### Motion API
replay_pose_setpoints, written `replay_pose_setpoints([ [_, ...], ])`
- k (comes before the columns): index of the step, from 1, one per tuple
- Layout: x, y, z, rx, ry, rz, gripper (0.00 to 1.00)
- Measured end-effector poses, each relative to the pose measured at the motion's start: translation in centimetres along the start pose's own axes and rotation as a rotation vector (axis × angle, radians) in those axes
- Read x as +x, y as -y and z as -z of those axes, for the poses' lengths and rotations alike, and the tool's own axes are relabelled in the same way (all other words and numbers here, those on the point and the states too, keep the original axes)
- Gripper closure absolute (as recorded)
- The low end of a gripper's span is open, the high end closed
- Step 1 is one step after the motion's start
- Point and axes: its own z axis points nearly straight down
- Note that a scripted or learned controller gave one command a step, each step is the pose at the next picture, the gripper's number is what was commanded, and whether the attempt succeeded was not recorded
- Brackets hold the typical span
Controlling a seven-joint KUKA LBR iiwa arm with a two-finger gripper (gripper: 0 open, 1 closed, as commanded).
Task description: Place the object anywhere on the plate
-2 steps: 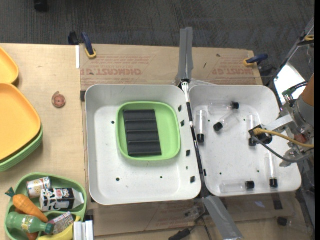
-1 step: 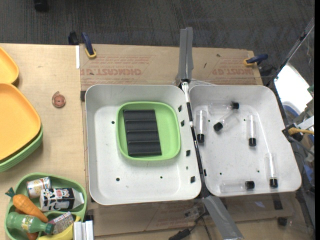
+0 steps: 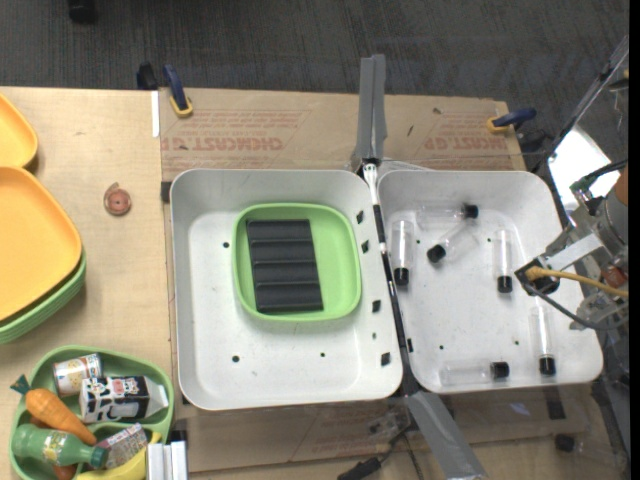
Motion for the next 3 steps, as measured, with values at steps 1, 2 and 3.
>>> replay_pose_setpoints([
  [1,-1.9,-5.2,1.7,-0.002,-0.001,0.203,0.0],
  [2,-0.4,-1.1,-1.3,0.0,0.0,0.104,0.0],
  [3,-2.4,-6.6,0.9,-0.001,0.0,0.055,0.0],
])
